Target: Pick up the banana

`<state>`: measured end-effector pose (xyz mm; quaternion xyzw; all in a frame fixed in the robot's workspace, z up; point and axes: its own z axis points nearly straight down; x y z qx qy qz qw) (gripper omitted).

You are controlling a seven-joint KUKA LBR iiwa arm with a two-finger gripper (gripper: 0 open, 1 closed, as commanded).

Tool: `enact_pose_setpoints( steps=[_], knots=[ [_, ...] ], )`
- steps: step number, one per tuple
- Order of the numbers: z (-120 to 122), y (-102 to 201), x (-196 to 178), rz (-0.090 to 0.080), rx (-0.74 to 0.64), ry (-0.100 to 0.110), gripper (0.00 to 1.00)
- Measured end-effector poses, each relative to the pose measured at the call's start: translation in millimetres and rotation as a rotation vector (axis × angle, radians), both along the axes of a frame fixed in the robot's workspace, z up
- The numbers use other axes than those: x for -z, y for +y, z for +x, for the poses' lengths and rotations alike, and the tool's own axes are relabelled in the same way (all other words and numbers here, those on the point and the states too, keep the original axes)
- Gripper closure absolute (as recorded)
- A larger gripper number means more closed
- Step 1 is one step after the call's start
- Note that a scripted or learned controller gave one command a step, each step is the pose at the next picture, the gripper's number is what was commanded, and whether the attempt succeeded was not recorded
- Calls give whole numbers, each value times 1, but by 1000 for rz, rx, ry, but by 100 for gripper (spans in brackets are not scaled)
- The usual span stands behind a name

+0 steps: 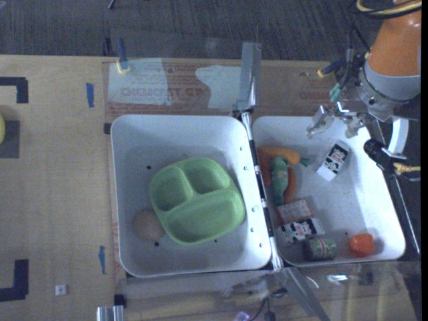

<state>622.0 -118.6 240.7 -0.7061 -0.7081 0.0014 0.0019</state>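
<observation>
Banana is hard to pick out with any certainty: nothing plainly yellow and curved lies in either bin, and the nearest candidate is a long orange-yellow piece (281, 155) at the top left of the right bin (374, 209), lying across the tips of a green vegetable-shaped toy (279, 177) and a reddish one (289, 186) beside it. Whether that piece is the banana I cannot tell. The gripper (332, 119) hangs over the upper edge of the right bin, its thin metal fingers spread apart with nothing between them, well apart from that piece; much of the arm (394, 52) runs off the right edge, orange band and grey shell only partly seen. A small white carton (333, 160) with dark print lies tilted just below the gripper; its lettering is too small to read. Lower down sit a flat pinkish packet (295, 211), a black-and-white carton (299, 229), a green can (321, 248) on its side and a rounded orange-red toy (361, 244). The left bin (127, 179) holds a glossy green divided plate (196, 199) partly covering a dull brown ball (147, 225). Cardboard (174, 85) behind the bins bears faded print, unreadable under a plastic sheet.
</observation>
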Motion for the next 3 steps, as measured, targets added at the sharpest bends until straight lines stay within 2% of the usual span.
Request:
enact_pose_setpoints(
  steps=[1,2,3],
  knots=[
    [-122,-26,88,0,218,2,0],
    [-136,5,149,-1,456,-15,0],
    [-138,-20,151,5,809,-14,0]
  ],
)
